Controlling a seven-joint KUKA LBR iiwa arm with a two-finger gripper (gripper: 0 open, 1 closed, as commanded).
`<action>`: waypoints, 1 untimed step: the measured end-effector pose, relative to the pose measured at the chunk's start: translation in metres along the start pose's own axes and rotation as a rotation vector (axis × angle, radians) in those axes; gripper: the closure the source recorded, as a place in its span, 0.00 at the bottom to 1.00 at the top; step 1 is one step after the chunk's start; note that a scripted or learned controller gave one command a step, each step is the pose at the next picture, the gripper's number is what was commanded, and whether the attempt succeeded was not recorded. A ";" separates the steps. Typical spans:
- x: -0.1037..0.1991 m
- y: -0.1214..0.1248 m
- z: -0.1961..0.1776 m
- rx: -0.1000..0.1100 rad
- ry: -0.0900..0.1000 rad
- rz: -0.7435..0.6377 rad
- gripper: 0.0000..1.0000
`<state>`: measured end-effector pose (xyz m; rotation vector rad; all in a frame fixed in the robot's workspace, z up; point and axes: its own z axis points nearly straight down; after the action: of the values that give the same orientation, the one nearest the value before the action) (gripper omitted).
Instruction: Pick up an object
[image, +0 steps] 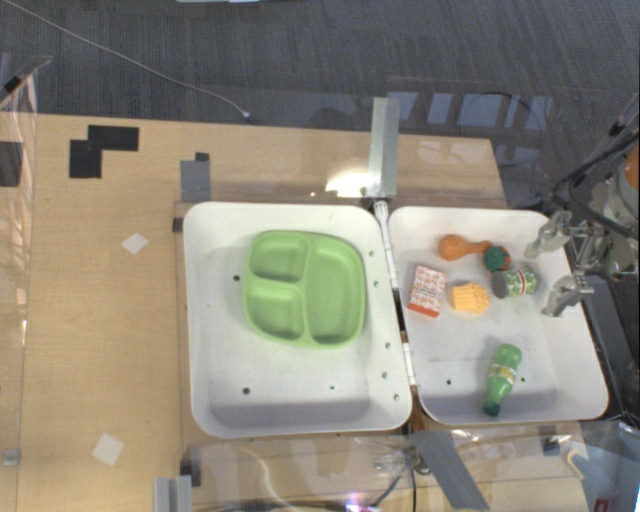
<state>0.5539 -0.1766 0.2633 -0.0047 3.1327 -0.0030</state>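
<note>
Reaching in from the right of the frame, my end effector (562, 265) hovers at the right rim of the right white bin (560, 385), with its two metal fingers spread apart and nothing between them.

I think the main risk is the crowding. The small green-and-white can lying on its side (517, 283) is just beside the dark green round toy (497, 259) and near the yellow corn-like piece (470, 298), so a descent there could push one thing against another. The can is round and may roll away from closing fingers.

The green plastic bottle with a yellow label (501, 378) looks an easier target. It lies alone in the lower part of the right bin, well apart from the others, slightly tilted, cap toward the lower left. It can also roll if I close along its length.

The light green divided plate (304, 288) sits in the left white bin (215, 300).
</note>
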 end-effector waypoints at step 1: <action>-0.043 -0.008 0.166 0.001 -0.003 0.018 0.00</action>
<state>0.5982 -0.1845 0.0978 0.0232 3.1301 -0.0043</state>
